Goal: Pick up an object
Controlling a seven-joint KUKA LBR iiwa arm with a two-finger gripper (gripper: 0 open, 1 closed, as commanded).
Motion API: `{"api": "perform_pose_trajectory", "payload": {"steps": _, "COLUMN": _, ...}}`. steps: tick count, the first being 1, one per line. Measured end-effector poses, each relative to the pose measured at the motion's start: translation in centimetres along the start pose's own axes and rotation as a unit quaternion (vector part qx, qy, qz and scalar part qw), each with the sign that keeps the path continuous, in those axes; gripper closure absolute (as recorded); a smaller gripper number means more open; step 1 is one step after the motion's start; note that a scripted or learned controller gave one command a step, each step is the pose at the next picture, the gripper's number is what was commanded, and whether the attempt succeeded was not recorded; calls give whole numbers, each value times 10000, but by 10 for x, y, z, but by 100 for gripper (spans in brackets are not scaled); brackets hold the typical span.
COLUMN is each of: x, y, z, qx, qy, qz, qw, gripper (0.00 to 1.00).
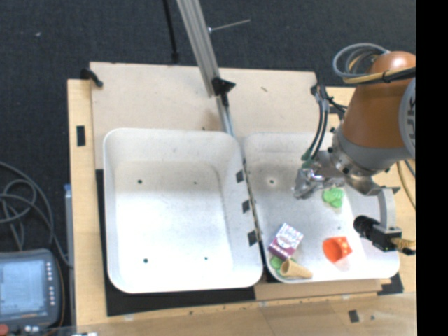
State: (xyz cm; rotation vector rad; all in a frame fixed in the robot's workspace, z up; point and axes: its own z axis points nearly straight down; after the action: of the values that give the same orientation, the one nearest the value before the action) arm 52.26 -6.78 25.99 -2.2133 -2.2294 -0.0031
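Observation:
The right bin (280,152) holds a green toy (334,197), an orange cup-like piece (337,249), a small purple and white carton (285,240), and a tan cone (296,269) lying over a green bit (276,262) at the front edge. My gripper (306,185) hangs over the middle of this bin, just left of the green toy and above the carton. Nothing shows between its tips.
The left bin (112,187) lies beside the right one. A slanted aluminium post (203,47) rises from behind the bins' shared wall. The arm's orange band (378,110) looms over the right bin's far right side. A black fitting (374,231) sits at the right rim.

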Motion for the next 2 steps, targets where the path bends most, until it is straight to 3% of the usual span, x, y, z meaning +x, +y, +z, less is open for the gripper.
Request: {"api": "perform_pose_trajectory", "payload": {"steps": 2, "x": 104, "y": -10, "z": 24, "qx": 8, "qy": -1, "qz": 6, "qw": 10000, "gripper": 100}}
